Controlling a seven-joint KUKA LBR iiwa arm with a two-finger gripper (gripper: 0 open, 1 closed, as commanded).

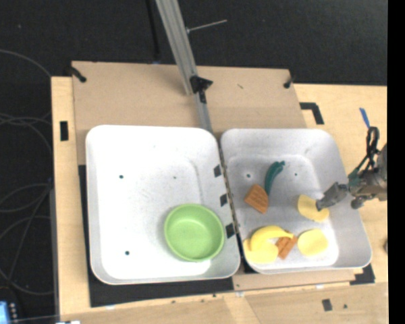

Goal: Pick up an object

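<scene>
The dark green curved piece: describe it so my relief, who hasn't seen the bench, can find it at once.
Look in the right bin, not the left bin with the green bowl. In its upper middle, above the orange wedge, lies the dark green curved piece. It is the only green, slender thing there; its neighbours are yellow or orange.
</scene>
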